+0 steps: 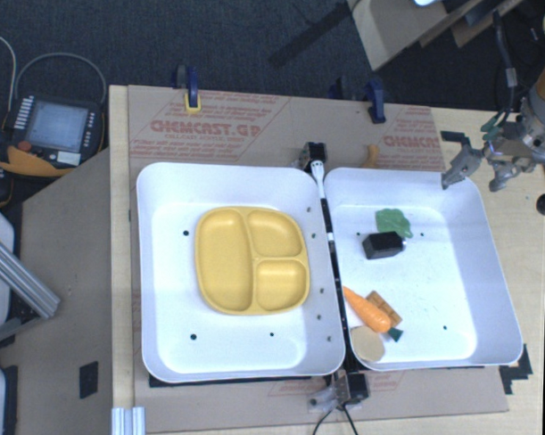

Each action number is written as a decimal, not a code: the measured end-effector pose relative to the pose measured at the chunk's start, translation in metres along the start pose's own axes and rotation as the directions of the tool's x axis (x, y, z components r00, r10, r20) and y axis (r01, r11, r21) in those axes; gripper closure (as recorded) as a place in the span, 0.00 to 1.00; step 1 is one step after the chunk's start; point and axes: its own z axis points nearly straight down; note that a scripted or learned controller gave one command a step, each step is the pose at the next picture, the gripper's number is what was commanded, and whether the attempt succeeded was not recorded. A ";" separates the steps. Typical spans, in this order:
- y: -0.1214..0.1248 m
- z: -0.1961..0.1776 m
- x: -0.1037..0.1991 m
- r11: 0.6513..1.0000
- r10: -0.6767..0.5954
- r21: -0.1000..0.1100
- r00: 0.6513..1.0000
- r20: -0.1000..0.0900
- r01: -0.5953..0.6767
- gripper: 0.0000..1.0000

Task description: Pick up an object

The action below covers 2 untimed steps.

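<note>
Gripper (478, 173) hangs over the right bin's (485, 264) far corner, fingers apparently spread, pinching nothing.

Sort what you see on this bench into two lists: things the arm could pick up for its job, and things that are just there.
For the job: green object, black block, carrot, tan disc, all in the right bin; the gripper, open at that bin's far right corner.

Just there: yellow divided plate in the left bin; blue clamps; handheld screen.
</note>
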 end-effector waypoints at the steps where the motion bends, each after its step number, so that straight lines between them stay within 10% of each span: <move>1: 0.003 -0.009 0.001 1.000 -0.004 -0.015 1.000 0.003 0.004 0.00; 2: 0.005 0.034 0.000 1.000 -0.004 -0.010 1.000 0.002 0.004 0.00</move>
